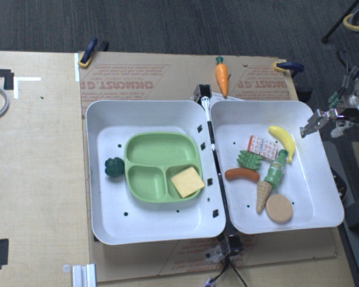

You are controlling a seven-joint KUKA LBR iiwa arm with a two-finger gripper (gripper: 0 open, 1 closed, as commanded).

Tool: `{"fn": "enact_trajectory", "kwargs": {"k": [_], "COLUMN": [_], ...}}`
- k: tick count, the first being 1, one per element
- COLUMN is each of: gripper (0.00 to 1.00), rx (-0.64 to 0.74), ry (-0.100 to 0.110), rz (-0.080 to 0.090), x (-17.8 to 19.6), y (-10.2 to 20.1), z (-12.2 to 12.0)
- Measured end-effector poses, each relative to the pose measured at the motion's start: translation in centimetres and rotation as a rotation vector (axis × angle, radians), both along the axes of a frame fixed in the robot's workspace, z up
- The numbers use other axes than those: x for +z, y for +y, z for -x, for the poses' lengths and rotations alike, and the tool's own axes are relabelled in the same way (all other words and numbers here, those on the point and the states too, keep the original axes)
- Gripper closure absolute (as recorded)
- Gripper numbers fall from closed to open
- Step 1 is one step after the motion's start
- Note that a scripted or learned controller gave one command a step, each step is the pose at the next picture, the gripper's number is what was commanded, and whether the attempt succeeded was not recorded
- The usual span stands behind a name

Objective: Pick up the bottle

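Note:
The bottle (275, 171) is small and green with a pale cap. It lies tilted in the right bin (322, 184), between a banana (284, 141) above it and an ice-cream cone (263, 196) below it. My gripper (313, 125) hovers over the right bin's upper right rim, up and to the right of the bottle and well apart from it. Nothing is visible in its grasp.
Around the bottle lie a red-and-white box (263, 147), a green leafy toy (248, 159), a sausage (242, 174) and a round tan cookie (279, 208). The left bin (101, 136) holds a green divided plate (163, 154) with a cheese wedge (187, 182), beside broccoli (114, 167). A carrot (221, 76) lies behind the bins.

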State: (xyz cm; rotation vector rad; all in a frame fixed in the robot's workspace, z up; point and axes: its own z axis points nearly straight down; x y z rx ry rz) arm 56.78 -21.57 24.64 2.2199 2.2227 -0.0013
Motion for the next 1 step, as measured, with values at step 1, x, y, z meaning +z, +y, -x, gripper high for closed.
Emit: {"fn": "enact_trajectory", "kwargs": {"k": [1], "gripper": [1.0], "rx": [0.003], "ry": [-0.001], "rz": [0.001], "x": [0.97], "y": [-0.03], "z": [-0.05]}}
